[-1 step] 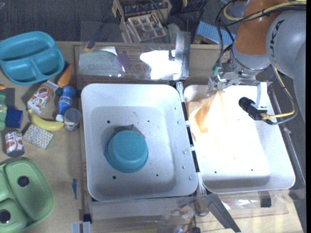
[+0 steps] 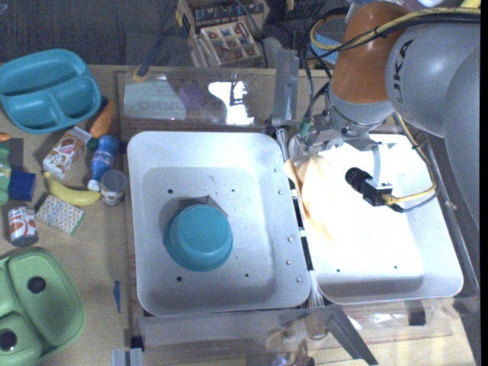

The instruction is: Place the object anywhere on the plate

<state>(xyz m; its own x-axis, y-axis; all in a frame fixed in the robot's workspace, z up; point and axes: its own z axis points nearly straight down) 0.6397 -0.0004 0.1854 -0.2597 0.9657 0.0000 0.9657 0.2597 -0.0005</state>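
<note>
A wooden bench (image 2: 91,277) carries two white bins side by side, with a clear panel (image 2: 194,97) standing behind them and a picture box (image 2: 225,33) farther back.

In the camera view, the left bin (image 2: 152,158) holds the plate (image 2: 200,237), a round teal dish lying left of centre on the bin floor. A grey shape (image 2: 189,203) shows just behind its far rim, touching it or partly under it. What it is cannot be told. The right bin (image 2: 435,273) is washed out by bright light, with an orange tint along its left side.

The arm (image 2: 435,59) reaches in from the upper right, its orange band (image 2: 366,52) above the top edge of the right bin. The gripper (image 2: 314,139) sits over the top left corner of the right bin, near the wall shared by the bins and well apart from the plate. The wrist hides its tip, so whether it is open or closed cannot be told, and nothing can be seen in its hold.

Left of the bins, the bench holds loose things:
- a teal tray (image 2: 49,90) at the far corner
- a carton (image 2: 65,155), a blue bottle (image 2: 101,160) and a can (image 2: 114,185) close together
- a banana (image 2: 72,191) just in front of the carton
- a green tray (image 2: 38,303) at the near corner
</note>
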